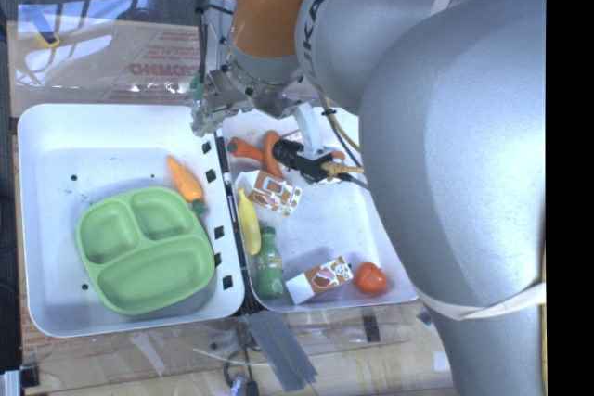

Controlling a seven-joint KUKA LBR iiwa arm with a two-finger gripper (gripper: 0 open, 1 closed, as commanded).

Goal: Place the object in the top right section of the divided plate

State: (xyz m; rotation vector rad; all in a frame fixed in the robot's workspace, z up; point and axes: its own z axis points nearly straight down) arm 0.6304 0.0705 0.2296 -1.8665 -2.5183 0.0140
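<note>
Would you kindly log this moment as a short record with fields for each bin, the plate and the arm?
left bin: green divided plate; orange carrot beside the plate's top right section
plate sections: nothing in them
right bin: banana, green bottle, tomato, two snack cartons, another carrot
gripper: over the far end of the divider between bins

Robot lab: arm, sorting bins.

An orange carrot lies slanted (green tip downward) just beside the green divided plate.
</note>
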